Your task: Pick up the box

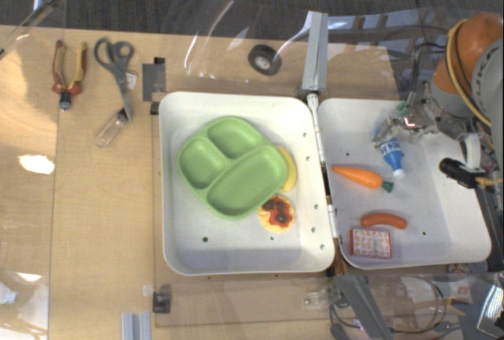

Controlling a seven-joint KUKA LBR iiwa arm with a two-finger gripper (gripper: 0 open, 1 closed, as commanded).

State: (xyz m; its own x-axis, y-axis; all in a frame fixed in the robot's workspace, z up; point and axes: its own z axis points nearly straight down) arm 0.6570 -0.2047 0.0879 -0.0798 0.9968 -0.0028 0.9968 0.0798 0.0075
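The box (pixel 370 242) is small and flat with a pink-red patterned top. It lies near the front left corner of the right bin (pixel 441 252). My gripper (pixel 403 124) hangs over the far part of that bin, well behind the box and apart from it. Just below the gripper lies a blue and white tube (pixel 392 157). The grey arm with its orange band (pixel 472 55) comes in from the upper right.
An orange carrot (pixel 360 176) and a red sausage (pixel 383 220) lie between the gripper and the box. The left bin (pixel 236 256) holds a green divided plate (pixel 233 166), a yellow piece and a red-yellow toy food (pixel 277 214). Scissors (pixel 116 71), pliers (pixel 67 72) and a tape roll (pixel 264 58) lie on the bench.
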